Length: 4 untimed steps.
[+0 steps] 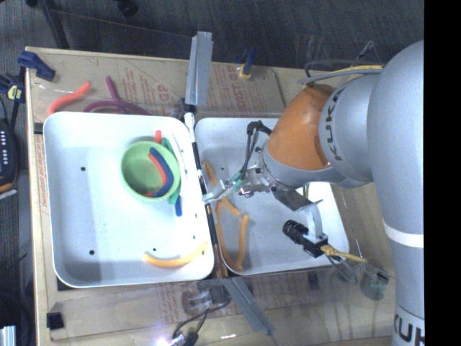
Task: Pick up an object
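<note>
- The grey KUKA arm point(374, 114), its orange band point(299, 132) turned toward the camera, reaches in from the right and hangs low over the right bin point(331, 262).
- The gripper point(229, 187) sits at the left side of that bin, close to the rim where the two bins meet, with thin metallic parts pointing toward the divide.
- How far the jaws stand apart cannot be told from this angle; the wrist and its fittings hide them, and nothing is seen clearly between them.
- An orange loop-shaped object point(241, 236) lies in the right bin just below the gripper, its long, thin, curved legs running down toward the bin's near wall; whether the gripper touches its top end cannot be told.
- A black cylindrical piece point(301, 238) on a bracket hangs off the arm over the middle of the right bin.
- In the left bin point(79, 215), a green bowl point(148, 171) sits toward the upper right, holding a red curved piece point(160, 166) and a blue curved piece point(171, 173).
- A yellow curved strip point(176, 256) lies near the left bin's lower right corner, well apart from the bowl.
- Both bins rest side by side on the brown worktop point(144, 78), where an orange-handled tool point(68, 98) and a purple loop point(115, 107) lie beyond the left bin.
</note>
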Each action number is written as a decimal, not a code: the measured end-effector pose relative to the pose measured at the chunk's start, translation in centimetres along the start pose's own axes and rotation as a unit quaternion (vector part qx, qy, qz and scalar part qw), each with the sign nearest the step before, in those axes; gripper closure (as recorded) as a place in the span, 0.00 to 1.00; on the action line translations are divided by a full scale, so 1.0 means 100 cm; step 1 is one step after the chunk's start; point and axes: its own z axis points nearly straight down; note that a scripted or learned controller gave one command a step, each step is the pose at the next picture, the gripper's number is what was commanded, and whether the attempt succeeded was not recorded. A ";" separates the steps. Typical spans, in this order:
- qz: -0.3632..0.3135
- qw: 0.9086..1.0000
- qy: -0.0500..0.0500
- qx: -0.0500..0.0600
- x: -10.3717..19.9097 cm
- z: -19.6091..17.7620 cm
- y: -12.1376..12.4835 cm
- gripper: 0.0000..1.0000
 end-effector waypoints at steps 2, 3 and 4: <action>0.009 1.000 0.001 -0.001 -0.001 0.001 -0.002 0.00; 0.009 1.000 0.000 -0.002 -0.001 0.001 -0.002 0.00; -0.006 1.000 0.000 -0.003 -0.001 0.001 -0.001 0.00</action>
